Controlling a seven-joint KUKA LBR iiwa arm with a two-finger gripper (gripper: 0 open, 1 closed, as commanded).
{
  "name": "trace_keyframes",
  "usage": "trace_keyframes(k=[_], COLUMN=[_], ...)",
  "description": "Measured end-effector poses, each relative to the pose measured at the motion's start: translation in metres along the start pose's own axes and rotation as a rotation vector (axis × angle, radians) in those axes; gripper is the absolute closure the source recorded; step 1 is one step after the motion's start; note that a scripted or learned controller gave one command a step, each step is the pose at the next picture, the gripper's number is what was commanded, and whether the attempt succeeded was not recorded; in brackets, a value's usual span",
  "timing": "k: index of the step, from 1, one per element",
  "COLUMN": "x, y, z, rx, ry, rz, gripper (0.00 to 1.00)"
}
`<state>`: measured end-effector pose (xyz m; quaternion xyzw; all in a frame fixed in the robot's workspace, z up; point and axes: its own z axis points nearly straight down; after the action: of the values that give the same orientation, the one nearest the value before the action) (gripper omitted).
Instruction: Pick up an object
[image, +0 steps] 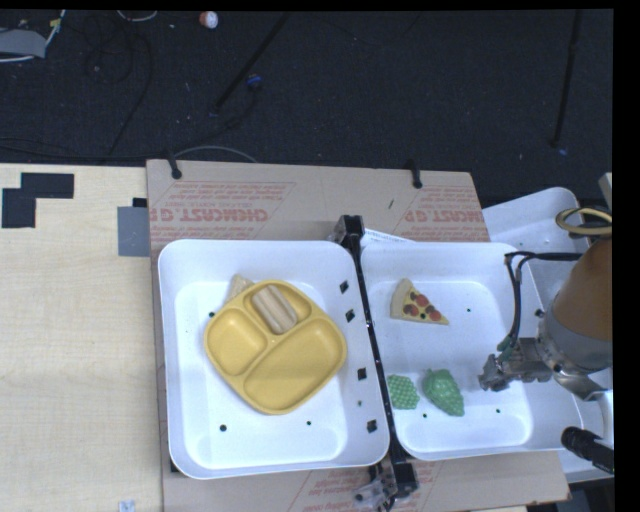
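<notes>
In the right bin (470, 440) lie a pizza slice toy (417, 303) near the back, a green checkered piece (403, 391) and a darker green leafy toy (443, 391) near the front. My gripper (498, 374) hangs low at the right side of this bin, a short way right of the leafy toy, with nothing visibly between its fingers. The left bin (190, 420) holds a yellow divided plate (277, 345) with a tan ridged food piece (274, 306) in its upper compartment.
The arm's orange band (598, 290) and grey wrist overhang the right bin's right wall. A black divider (365, 340) runs between the bins. Cardboard lies under both bins, and a light wooden bench top extends to the left.
</notes>
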<state>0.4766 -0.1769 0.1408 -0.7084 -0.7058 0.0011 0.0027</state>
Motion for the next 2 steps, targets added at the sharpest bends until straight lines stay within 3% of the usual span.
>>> trace_keyframes(k=[2], x=[0.009], y=[0.005], z=[-0.091], rx=[-0.008], ry=[-0.003], rz=[-0.005], gripper=[1.0])
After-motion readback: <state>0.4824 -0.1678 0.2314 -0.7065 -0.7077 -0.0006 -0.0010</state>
